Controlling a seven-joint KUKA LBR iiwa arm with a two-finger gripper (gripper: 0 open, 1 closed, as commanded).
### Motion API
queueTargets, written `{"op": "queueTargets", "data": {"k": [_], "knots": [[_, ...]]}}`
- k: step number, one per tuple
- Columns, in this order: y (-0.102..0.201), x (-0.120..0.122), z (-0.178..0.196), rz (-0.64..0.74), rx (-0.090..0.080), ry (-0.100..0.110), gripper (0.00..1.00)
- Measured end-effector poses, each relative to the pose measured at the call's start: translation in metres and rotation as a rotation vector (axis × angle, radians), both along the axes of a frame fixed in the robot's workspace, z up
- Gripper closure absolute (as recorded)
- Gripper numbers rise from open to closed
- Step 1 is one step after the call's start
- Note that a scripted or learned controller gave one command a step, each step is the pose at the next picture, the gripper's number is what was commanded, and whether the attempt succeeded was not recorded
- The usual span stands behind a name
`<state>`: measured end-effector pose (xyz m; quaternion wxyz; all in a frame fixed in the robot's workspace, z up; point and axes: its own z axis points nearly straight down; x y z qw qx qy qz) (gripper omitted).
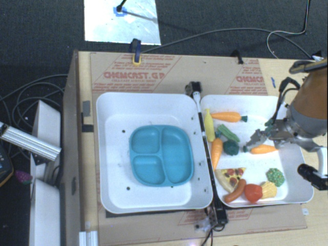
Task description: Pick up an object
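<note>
While nothing is lifted yet, the scene reads as the approach stage of a pick. On the left, the left bin point(110, 137) holds a blue divided plate point(161, 155) lying flat in its middle. Across the central divider, the right bin point(294, 191) carries all the toy food. Along its left wall stands a yellow corn cob point(209, 125), with an orange carrot point(217, 152) just below it. A second carrot point(227, 117) lies crosswise near the top, and a green vegetable point(228, 140) sits beside the first carrot. Toward the bottom lie a pizza slice point(230, 177), a sausage point(234, 191), a red tomato point(252, 192), a yellow piece point(269, 189) and a broccoli floret point(275, 176).

Further right, the gripper point(256, 139) reaches in low over the bin, its tips just left of a small carrot point(264, 149) that lies crosswise in the middle. The fingers appear spread, with nothing between them, though the detail is too fine to be certain. The small carrot looks like the likely target, resting on the bin floor, touching or just beside the fingertips.

In my judgement, the next move calls for centring the fingers across the carrot's narrow width, settling down around it, then closing before lifting. Its tapered, smooth shape could slip out of a poorly centred grip.
</note>
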<state>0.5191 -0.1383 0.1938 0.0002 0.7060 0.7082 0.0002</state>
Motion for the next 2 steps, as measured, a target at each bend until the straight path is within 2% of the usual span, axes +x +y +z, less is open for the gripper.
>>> {"op": "queueTargets", "data": {"k": [1,2], "knots": [[0.006,0.058,-0.102,0.000,0.001,0.003,0.00],[0.014,0.018,-0.110,-0.002,0.000,0.001,0.00]]}}
